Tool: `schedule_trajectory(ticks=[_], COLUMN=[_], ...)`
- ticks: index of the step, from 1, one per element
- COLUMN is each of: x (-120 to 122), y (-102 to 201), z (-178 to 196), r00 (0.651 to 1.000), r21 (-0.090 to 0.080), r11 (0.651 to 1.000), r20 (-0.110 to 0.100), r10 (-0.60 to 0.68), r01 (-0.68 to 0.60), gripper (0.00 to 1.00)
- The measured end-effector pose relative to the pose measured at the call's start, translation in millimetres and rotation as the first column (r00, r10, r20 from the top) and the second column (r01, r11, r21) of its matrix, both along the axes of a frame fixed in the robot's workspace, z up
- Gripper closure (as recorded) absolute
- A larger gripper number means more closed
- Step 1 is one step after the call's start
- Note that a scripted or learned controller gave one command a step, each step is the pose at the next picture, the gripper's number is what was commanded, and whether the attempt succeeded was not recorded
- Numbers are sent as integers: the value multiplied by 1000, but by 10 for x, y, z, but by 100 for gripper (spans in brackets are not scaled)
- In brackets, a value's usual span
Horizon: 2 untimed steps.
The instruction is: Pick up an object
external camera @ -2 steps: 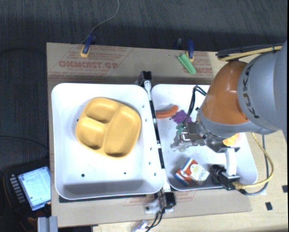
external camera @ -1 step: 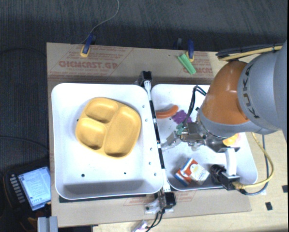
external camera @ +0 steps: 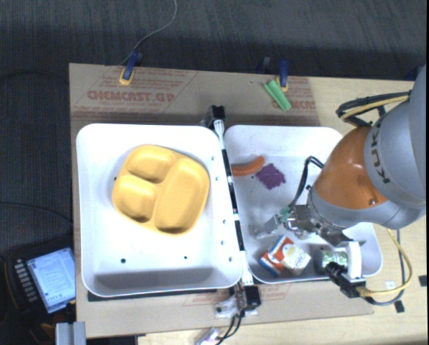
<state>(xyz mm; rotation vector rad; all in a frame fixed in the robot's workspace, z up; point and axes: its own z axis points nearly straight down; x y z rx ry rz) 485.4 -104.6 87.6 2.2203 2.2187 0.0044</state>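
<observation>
In the right bin (external camera: 286, 134) an orange sausage-shaped piece (external camera: 247, 166) lies at the back left, with a purple lump (external camera: 271, 176) just right of it. A red, white and orange carton (external camera: 287, 256) lies near the front wall, and a small green and white item (external camera: 334, 256) sits to its right. My gripper (external camera: 286, 221) hangs low over the middle of this bin, just behind the carton and in front of the purple lump. The orange-banded wrist (external camera: 351, 182) hides the bin's right part.
The left bin (external camera: 99, 264) holds a large yellow moulded object (external camera: 161, 187) with three rounded lobes. A black divider strip (external camera: 228, 185) runs between the bins. Blue clamps (external camera: 131, 67) and a green clip (external camera: 278, 95) sit on the cardboard behind. Cables trail at the right front.
</observation>
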Motion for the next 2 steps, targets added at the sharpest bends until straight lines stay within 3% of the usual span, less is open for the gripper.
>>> schedule_trajectory(ticks=[1,2], x=[17,-5], y=[-6,575], z=[110,1867], r00=[1000,1000], r21=[-2,-1], r11=[1000,1000], r20=[5,-1], r10=[-1,2], r01=[1,-2], gripper=[100,100])
